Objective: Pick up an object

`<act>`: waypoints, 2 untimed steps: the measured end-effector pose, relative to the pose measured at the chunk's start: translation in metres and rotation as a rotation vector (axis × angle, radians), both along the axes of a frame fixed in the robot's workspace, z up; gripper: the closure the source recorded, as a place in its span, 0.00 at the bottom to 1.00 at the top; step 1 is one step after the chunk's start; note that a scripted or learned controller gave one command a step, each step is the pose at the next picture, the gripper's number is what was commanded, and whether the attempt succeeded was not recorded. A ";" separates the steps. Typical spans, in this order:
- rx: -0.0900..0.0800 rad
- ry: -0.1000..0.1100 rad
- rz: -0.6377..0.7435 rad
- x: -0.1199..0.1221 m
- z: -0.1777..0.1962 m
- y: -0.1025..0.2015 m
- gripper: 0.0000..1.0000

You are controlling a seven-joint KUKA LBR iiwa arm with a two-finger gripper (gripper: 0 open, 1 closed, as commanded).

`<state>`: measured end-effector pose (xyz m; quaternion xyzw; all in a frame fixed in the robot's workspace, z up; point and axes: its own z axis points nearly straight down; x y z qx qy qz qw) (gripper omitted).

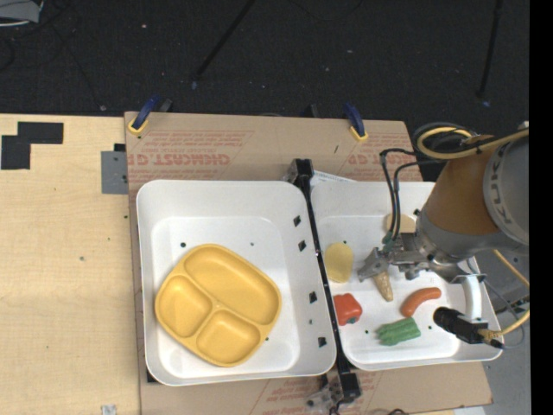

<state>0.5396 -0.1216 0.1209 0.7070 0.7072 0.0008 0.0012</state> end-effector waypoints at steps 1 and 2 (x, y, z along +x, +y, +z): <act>0.001 0.003 0.000 0.009 0.000 0.009 0.00; 0.001 0.005 -0.001 0.007 -0.035 -0.001 0.00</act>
